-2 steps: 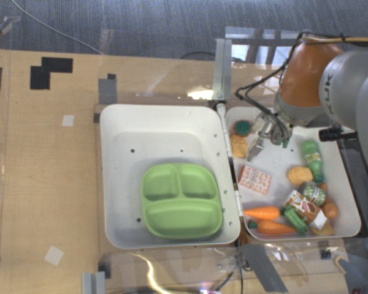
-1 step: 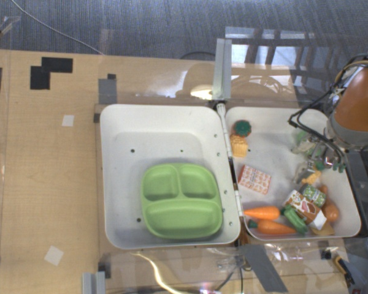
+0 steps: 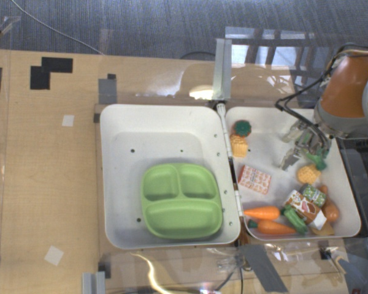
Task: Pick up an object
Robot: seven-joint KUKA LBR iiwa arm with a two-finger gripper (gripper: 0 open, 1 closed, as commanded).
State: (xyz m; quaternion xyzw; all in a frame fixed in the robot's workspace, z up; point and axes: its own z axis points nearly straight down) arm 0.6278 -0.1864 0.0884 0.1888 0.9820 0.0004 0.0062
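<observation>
The arm [image 3: 356, 94] is cut off by the right edge.

No legible text; print on the small carton [image 3: 305, 204] and patterned card [image 3: 254, 179] too blurred.

A robotics lab set up for pick-and-place trials
A pale wooden bench [image 3: 43, 182] carries two shallow white bins side by side, the left bin [image 3: 119, 164] and the right bin [image 3: 349, 216], fixed in place by metal brackets [image 3: 221, 72] and clear plastic guards. Black square markers [image 3: 49, 71] and small grey tape patches are stuck to the bench top, the sort used for camera calibration. A grey industrial arm with an orange band [image 3: 349, 87] reaches in, cables looped at its wrist. The goods are toys: a green divided plate [image 3: 181, 201], plastic carrots [image 3: 262, 213], corn and small boxes. Grey office carpet [image 3: 141, 17] with a loose cable lies beyond
</observation>
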